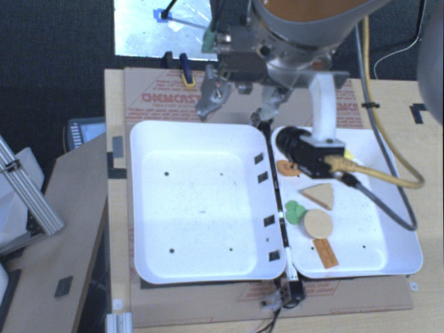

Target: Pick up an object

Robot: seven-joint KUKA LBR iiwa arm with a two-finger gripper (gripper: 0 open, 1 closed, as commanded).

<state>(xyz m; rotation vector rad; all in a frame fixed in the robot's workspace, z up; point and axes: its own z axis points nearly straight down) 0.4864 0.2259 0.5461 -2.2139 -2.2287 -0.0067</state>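
— Underfoot? Dark carpet (55,47), with a shiny metal sheet (163,19) lying at top.
— Furniture? Pale wooden bench (114,82), topped with printed cardboard (166,96). Lower wooden table (62,227) at left, carrying an aluminium rail (28,193).

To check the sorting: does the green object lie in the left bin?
No. The green object lies in the right bin, near the divider, beside the round tan disc.

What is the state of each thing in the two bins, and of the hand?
Hand: above the bins' far edge, holding nothing.
Tan triangle: lying flat in right bin.
Tan disc: flat, touching green piece.
Orange strip: flat.
Left bin: upright.
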